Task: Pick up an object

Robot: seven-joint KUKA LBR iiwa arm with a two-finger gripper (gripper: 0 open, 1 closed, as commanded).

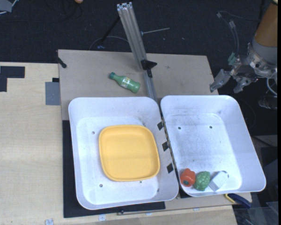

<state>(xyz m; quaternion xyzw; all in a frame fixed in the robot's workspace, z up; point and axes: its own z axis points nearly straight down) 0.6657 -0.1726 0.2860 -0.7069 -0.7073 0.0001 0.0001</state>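
A yellow square plate (129, 152) lies in the left bin (82, 116). In the near corner of the right bin (243, 125) sit a red-orange pepper-like toy (188, 177), a green bumpy toy (202, 180) and a small white-grey block (217, 180), close together. My gripper (230, 81) hangs beyond the right bin's far right corner, above the dark floor, with its fingers spread apart and nothing between them. It is far from all the objects.
A small green bottle (125, 82) lies on the bench behind the left bin. A slanted aluminium rail (136, 36) runs from the back down to the gap between the bins. Black clips (165, 145) sit on the bins' shared edge.
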